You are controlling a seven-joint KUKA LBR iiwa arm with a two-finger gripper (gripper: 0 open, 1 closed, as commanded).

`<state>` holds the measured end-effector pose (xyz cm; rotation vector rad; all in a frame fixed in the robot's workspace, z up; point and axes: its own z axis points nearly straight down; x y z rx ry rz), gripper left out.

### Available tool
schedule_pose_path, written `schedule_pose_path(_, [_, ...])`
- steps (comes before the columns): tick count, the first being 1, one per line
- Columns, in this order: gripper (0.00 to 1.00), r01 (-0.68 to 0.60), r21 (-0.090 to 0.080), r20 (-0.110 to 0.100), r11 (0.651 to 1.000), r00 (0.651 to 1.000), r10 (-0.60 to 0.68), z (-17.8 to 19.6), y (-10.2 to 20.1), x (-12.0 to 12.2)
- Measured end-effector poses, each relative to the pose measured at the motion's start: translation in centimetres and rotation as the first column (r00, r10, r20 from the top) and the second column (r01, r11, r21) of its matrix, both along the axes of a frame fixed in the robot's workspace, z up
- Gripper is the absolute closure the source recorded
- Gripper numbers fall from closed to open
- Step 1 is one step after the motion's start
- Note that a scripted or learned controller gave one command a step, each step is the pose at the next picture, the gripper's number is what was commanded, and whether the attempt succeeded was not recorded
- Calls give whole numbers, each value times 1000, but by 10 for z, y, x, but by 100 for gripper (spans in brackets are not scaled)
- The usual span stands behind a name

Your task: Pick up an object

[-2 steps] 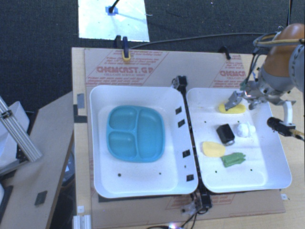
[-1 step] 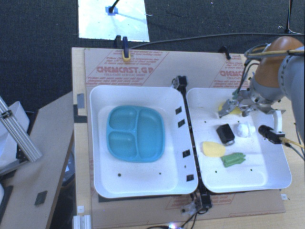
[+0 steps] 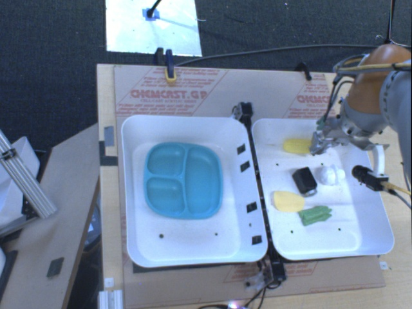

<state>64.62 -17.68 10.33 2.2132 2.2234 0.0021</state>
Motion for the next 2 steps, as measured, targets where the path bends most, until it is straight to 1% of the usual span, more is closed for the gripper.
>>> schedule_pose_path(1, [100,-1,0,5,1000,1000,1,59,0,12])
schedule_pose_path(2, [100,-2,-1,6,1000,1000,2,121,-2,22])
